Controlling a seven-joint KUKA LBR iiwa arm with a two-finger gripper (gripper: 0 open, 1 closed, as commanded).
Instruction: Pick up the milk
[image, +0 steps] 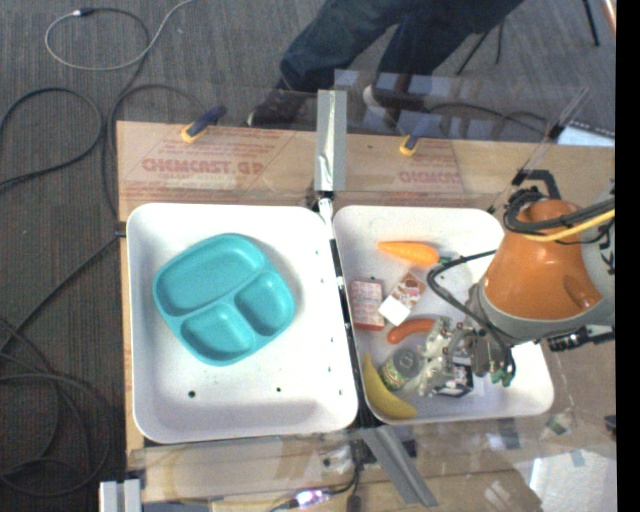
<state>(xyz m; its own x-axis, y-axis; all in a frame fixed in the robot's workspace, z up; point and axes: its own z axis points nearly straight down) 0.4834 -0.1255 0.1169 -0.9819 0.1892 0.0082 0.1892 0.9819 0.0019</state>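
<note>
Gripper sits low in the right bin, tangled in clutter; can't tell its grasp state. Milk carton lies mid-bin below the carrot, beside a pink packet, label unreadable. Banana hugs the front-left rim; the left bin holds a teal tray.

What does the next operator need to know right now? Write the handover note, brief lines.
Gripper: low in the right bin, over the clutter near its front edge; whether it is open or shut can't be read, and nothing is seen held.
Milk: the small carton lies in the right bin, below the carrot and right of the pink packet, apart from the gripper.
Other items there: sausage, banana, a can.
Left bin: holds the teal divided plate.
Done: arm is down in the correct bin.
Left: reach the milk, grasp it, lift it.
</note>
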